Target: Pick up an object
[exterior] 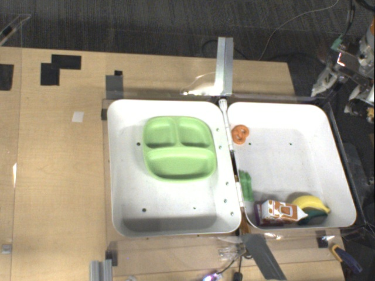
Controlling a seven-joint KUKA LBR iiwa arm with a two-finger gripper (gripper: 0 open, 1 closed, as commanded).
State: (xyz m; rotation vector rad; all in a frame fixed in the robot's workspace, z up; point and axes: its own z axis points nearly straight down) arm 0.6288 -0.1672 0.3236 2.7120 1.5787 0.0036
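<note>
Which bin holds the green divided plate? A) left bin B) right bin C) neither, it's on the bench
A: the green plate lies flat in the left bin, while the banana, the carton and the small orange thing sit in the right bin.

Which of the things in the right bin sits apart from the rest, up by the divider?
The small orange round object, alone near the bin's far left; the green item, carton and banana cluster toward the near edge.

Even, soft overhead light; slightly grainy picture.
</note>
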